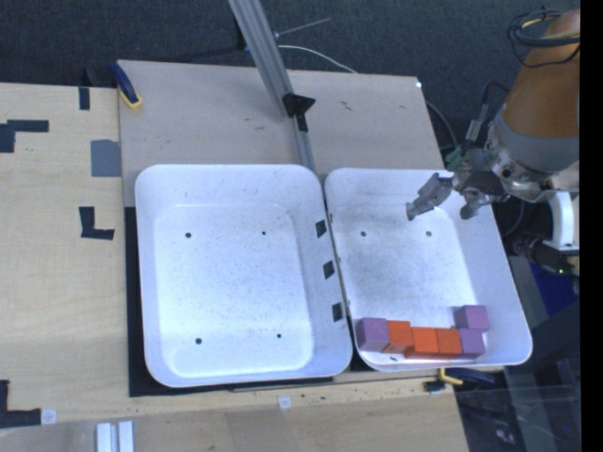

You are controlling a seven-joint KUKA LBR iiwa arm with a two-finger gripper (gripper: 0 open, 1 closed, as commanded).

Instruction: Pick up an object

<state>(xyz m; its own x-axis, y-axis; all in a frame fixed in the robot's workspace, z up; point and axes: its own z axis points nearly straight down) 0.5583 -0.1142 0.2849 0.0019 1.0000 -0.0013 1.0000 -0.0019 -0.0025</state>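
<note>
Several small blocks lie in a row along the near wall of the right bin point(490, 252): a purple block point(373, 331) at the left end, orange blocks point(424, 340) in the middle, and two purple blocks point(472, 318) stacked at the right end. My gripper point(447, 202) hangs over the far right part of this bin, well away from the blocks. It is open, one grey finger point(426, 198) pointing left and the other point(468, 206) near the bin's right rim. Nothing is between them.
The left bin point(151, 252) adjoins the right one. A slanted aluminium pole point(268, 55) with a black clamp reaches to the bins' shared far corner. A blue and yellow clip point(127, 87) lies at the board's far left corner. Cables run at the right.
</note>
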